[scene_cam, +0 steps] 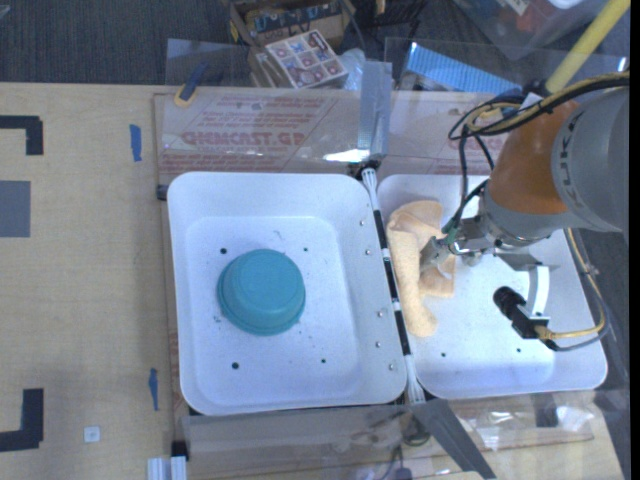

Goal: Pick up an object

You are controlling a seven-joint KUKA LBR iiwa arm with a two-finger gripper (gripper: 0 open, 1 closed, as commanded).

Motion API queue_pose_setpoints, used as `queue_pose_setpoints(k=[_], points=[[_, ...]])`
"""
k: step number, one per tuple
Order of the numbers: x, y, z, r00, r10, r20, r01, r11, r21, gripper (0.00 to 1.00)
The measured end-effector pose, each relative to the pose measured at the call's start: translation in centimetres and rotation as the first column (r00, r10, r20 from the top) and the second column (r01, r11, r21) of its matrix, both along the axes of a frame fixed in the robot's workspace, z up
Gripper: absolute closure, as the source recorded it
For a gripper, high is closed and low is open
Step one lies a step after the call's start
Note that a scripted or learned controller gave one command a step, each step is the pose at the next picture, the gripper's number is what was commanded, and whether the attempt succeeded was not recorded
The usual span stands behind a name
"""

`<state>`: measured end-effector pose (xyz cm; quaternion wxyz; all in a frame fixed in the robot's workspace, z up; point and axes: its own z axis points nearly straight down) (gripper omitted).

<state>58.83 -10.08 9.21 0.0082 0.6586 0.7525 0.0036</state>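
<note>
A teal upturned bowl (262, 290) rests in the middle of the left bin (200, 208). A pale yellow soft cloth-like object (414, 258) lies along the left side of the right bin (560, 368), against the divider. My gripper (438, 251) is down at that yellow object's right edge, touching it, with the grey arm and its orange band (530, 173) just behind it to the right.
A black cable fitting (518, 311) hangs off the arm over the right bin's middle. Clear plastic sheets and a cardboard box (290, 28) lie beyond the bins. Bare wooden bench (80, 268) extends to the left.
</note>
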Motion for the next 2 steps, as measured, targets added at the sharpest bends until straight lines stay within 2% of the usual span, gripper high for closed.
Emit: queue_pose_setpoints(k=[1,2], points=[[0.1,0.1,1.1,1.0,-0.002,0.005,0.002,1.0,0.003,1.0],[4.3,4.5,9.3,0.995,0.1,-0.015,-0.1,0.995,0.004,1.0]])
